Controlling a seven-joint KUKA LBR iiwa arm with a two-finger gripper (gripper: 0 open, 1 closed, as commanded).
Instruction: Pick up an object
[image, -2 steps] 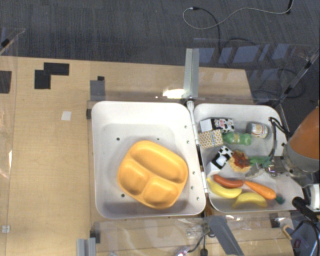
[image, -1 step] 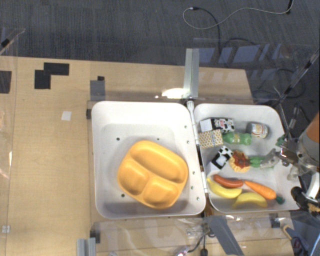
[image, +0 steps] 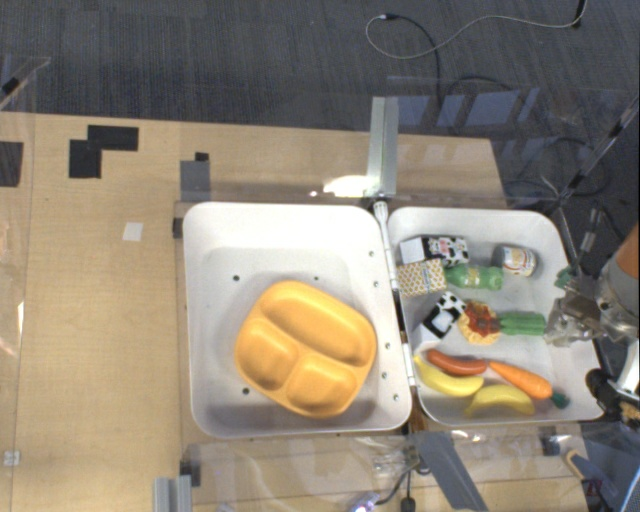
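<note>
The right bin (image: 545, 222) holds several toy items. At the back lie a black-and-white box (image: 445, 247), a tan box (image: 420, 277), a green bottle (image: 474, 277) and a small can (image: 517, 261). In the middle are a cow-patterned piece (image: 443, 314), a red and yellow piece (image: 481, 322) and a green cucumber (image: 521, 323). Along the front lie a red sausage (image: 456, 362), an orange carrot (image: 520, 378) and two yellow bananas (image: 443, 381) (image: 501, 400). My gripper (image: 572, 315) hangs over the bin's right rim, just right of the cucumber, with nothing seen in it.
The left bin (image: 210, 300) holds a yellow compartment plate (image: 304, 347), lying upside down. A metal post (image: 384, 140) stands behind the divide between the bins. Cables lie on the dark floor beyond the bench.
</note>
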